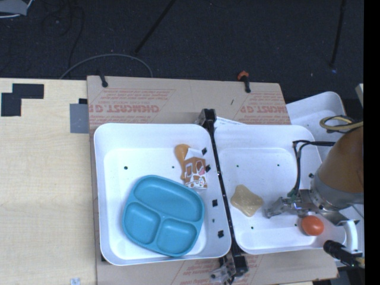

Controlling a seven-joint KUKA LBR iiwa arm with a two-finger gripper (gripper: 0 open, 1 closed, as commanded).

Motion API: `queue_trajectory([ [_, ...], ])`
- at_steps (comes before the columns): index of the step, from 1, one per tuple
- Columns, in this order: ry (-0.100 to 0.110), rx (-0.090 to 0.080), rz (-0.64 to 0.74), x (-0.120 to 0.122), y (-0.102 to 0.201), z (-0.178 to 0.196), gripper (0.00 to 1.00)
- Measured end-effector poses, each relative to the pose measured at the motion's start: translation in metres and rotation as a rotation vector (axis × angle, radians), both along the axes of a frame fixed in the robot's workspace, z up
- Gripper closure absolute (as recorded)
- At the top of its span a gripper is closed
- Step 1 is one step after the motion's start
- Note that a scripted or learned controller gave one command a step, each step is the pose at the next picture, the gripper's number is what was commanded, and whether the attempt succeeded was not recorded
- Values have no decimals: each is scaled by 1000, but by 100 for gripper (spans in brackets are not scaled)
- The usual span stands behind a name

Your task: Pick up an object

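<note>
Camera view: jaws [279, 208] are seen spread open w/ nothing between them, low in the right bin [261, 144], just right of a beige sponge [246, 200]. An orange ball [312, 225] lies right of the sponge, near the wrist.

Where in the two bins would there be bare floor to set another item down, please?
Left bin: bare floor along its far and left walls, beyond the blue divided plate and left of the small printed packet. Right bin: the far half is bare, beyond the tan sponge. Its near right corner is crowded by the pincer and an orange ball.
</note>
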State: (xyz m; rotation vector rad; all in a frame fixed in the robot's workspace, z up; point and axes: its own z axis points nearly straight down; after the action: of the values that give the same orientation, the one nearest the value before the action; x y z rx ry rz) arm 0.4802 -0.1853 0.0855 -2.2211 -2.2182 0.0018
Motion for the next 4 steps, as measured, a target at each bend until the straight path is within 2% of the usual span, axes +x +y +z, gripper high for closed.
queue_trajectory([
  [1,-2,0,-5,1,-2,12,100],
  [2,-5,-2,3,4,-2,75,100],
  [3,-4,-1,3,4,-3,119,100],
  [4,-1,1,5,21,41,117,100],
])
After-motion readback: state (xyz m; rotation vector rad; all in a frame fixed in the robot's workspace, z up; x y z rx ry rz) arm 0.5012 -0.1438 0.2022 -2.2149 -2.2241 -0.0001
